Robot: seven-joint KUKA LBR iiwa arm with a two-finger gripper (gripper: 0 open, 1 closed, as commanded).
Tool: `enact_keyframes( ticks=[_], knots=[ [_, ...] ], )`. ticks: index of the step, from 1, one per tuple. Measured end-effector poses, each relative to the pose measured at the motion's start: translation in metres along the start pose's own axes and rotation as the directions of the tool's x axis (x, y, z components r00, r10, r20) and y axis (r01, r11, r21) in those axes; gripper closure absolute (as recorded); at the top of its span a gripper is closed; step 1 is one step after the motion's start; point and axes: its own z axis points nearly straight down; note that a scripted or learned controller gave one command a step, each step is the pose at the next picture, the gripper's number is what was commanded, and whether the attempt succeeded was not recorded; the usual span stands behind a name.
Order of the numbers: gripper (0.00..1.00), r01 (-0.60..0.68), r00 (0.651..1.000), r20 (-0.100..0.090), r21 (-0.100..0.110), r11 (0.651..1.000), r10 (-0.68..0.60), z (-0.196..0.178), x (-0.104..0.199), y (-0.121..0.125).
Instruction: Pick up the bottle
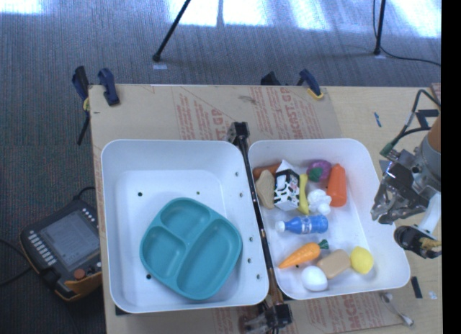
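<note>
A small blue bottle (305, 225) with a white cap lies on its side in the middle of the right bin (374, 165), cap pointing left. Toy foods crowd around it: a carrot (301, 255) just below, a banana (304, 193) and a milk carton (287, 188) above. My gripper (392, 208) hangs at the right bin's right rim, well to the right of the bottle and apart from it. Its dark fingers point down and left with nothing between them.
The right bin also holds a lemon (361, 260), an egg (313, 278), a bread slice (333, 263), an orange pepper (337, 185) and a purple fruit (319, 170). A teal divided plate (191, 247) lies in the left bin (122, 174). A pendant (63, 246) sits off the bench at left.
</note>
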Motion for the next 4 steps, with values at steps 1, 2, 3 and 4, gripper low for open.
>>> enact_keyframes(
  ticks=[1,2,3,4],
  knots=[
    [1.0,0.007,1.0,0.003,0.005,1.0,-0.007,-0.008,0.001,0.0],
    [1.0,0.015,1.0,0.006,0.009,1.0,-0.015,-0.016,0.002,0.0],
    [1.0,0.026,1.0,0.009,0.014,1.0,-0.026,-0.024,0.003,0.0],
    [1.0,0.038,0.999,0.012,0.018,0.999,-0.038,-0.032,0.004,0.0]
  ],
)
